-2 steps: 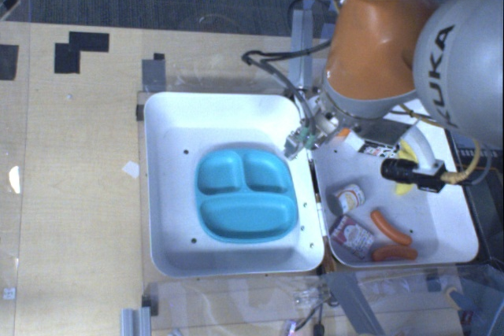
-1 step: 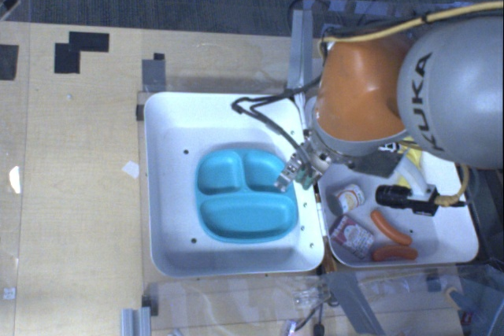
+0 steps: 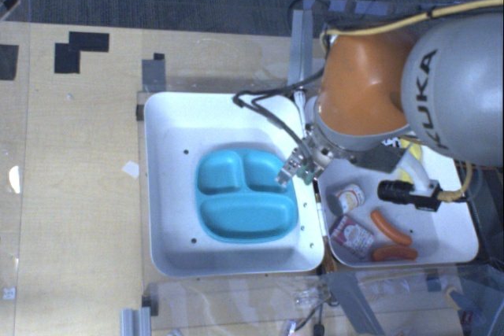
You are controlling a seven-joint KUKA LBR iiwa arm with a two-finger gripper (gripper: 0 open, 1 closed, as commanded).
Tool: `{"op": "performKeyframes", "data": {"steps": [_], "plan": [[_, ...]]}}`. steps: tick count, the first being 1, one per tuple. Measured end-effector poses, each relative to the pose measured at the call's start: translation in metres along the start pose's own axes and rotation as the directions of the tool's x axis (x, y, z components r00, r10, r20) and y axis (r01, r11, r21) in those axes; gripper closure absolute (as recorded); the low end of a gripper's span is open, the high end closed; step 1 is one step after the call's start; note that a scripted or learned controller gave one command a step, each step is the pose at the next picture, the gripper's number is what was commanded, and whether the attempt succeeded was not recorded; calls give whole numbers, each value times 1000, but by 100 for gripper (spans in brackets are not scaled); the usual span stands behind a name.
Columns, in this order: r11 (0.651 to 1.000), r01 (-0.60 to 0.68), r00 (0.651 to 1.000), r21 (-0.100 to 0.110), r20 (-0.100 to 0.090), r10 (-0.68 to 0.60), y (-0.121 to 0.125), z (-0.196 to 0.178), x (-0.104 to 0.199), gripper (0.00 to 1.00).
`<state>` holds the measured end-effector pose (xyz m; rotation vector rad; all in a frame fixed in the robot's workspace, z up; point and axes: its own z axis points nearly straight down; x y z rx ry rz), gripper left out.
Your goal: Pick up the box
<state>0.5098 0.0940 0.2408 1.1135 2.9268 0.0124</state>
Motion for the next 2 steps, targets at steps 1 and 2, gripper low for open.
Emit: {"op": "performKeyframes", "data": {"steps": [1, 2], "plan": [[1000, 0, 1000, -6, 4, 0, 2, -11, -1, 100], [1000, -27, 1000, 6, -3, 27, -38, -12, -16, 100]]}}
